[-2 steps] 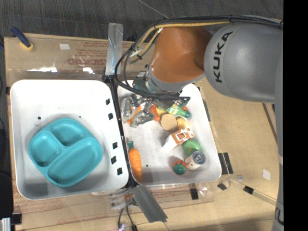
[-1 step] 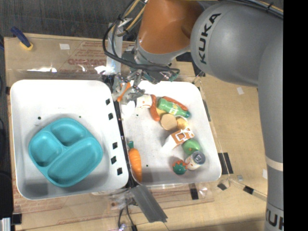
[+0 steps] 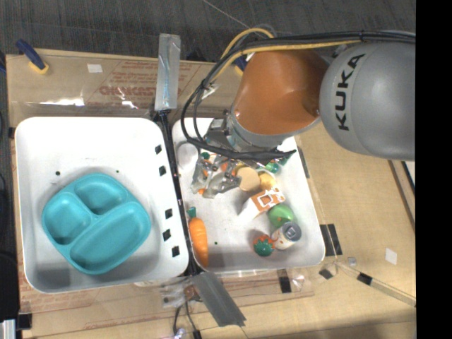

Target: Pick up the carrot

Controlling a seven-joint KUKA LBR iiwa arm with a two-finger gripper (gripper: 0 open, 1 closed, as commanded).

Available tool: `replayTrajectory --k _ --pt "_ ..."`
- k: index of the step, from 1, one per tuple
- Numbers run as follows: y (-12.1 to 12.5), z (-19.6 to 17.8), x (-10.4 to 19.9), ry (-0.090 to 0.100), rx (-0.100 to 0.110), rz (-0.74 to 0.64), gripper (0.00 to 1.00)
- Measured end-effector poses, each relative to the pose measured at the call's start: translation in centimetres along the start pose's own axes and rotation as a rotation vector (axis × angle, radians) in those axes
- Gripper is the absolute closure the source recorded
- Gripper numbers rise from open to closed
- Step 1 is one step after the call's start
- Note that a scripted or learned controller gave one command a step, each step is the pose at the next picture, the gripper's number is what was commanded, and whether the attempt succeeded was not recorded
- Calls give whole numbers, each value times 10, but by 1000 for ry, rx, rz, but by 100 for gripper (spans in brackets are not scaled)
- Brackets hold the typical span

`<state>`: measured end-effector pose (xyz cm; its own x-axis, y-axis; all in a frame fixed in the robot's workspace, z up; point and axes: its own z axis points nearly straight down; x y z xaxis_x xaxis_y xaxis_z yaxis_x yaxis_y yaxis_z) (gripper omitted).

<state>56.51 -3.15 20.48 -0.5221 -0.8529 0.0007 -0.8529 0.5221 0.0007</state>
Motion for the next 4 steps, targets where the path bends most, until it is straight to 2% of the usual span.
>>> replayTrajectory --k 1,2,3,4 --pt "98 14 11 0 -3 -118 100" --pt "91 -28 20 -2 4 -549 100" --pt "114 -17 -15 -1 -1 -821 100" --pt "64 -4 -17 -2 0 -992 100"
